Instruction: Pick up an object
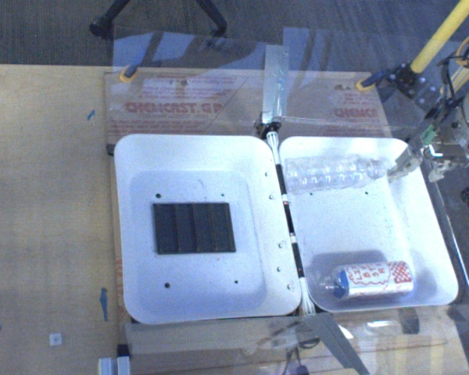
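A clear plastic bottle lies on its side along the far wall of the right bin. In the same bin's near part rests a red-and-white patterned bottle with a blue cap, also on its side. A dark ribbed rectangular pad lies flat in the middle of the left bin. My gripper hangs at the right bin's far right corner, close to the clear bottle's right end; whether it touches the bottle is unclear.
Clear plastic sheeting with red lettering stands behind both bins. A yellow pole and cables crowd the far right. The wooden bench spreads to the left of the bins.
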`<control>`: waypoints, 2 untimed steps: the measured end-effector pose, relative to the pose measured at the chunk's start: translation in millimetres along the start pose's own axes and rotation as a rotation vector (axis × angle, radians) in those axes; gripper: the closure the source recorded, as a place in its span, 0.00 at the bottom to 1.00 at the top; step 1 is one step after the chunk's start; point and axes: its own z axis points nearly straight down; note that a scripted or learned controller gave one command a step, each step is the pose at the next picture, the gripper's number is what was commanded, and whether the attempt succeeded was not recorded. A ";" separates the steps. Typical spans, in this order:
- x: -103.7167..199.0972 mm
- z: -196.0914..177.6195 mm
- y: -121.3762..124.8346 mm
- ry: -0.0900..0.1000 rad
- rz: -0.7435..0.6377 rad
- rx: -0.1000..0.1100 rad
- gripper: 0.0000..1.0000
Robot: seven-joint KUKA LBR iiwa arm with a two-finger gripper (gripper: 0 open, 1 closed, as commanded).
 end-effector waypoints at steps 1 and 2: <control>34.0 -16.4 -79.6 0.001 0.102 0.001 0.00; 108.2 79.1 -111.9 0.000 0.133 0.001 0.00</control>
